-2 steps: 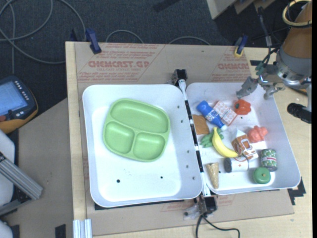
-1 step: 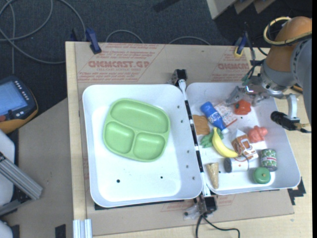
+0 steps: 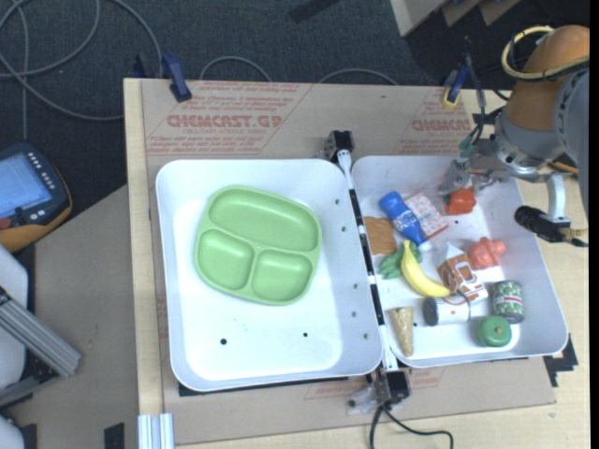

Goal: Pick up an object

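Dark carpet with loose grey cables surrounds a bench topped with brown printed cardboard (image 3: 281, 120), on which two shallow white bins sit side by side. Seen from above, the left bin (image 3: 187, 344) carries a green divided plate (image 3: 257, 243) in its upper middle, with bare white floor at about six o'clock.

Clutter lies across the right bin (image 3: 543, 330). Near its centre lies a yellow banana (image 3: 416, 274), its green stem pointing toward eleven o'clock. At twelve o'clock from the banana is a blue tube (image 3: 402, 215), touching a red-and-white packet (image 3: 429, 215). A pink toy (image 3: 485, 252) sits at three o'clock from the banana, a green-and-white can (image 3: 508, 299) lies toward four o'clock, and a green ball (image 3: 493, 330) rests near the bin's lower right corner. A cone (image 3: 401, 327) lies at six o'clock.

Reaching in from the right, the grey and orange arm (image 3: 538, 110) has its gripper (image 3: 463, 183) low over the bin's upper right area, just above a small red block (image 3: 460, 200). Whether the jaws are apart or closed, I cannot tell, and nothing is visibly held between them.
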{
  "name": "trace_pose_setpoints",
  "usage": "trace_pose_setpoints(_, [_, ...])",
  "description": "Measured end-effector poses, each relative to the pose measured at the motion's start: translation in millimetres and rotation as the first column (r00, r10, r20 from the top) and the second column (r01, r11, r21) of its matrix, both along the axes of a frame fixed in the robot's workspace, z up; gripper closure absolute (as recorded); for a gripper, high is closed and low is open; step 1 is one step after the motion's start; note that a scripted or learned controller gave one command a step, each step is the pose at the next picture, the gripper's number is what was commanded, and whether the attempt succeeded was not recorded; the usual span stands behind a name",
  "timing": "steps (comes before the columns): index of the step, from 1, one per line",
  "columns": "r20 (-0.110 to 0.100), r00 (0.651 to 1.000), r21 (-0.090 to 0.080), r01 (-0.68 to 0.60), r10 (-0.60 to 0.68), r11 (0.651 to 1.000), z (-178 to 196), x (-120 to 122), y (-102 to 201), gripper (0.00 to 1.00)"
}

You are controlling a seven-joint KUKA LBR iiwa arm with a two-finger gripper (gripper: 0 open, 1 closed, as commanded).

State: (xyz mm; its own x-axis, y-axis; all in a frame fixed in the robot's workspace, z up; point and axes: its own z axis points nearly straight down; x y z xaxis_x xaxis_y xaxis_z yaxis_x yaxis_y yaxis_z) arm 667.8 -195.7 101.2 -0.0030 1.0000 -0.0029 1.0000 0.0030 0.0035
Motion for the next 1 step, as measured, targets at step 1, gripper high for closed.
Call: trace_pose_setpoints(1, [0.001,1.0,0.004,0.001,-0.001,1.0,-12.8,-32.1,94.7,1.0])
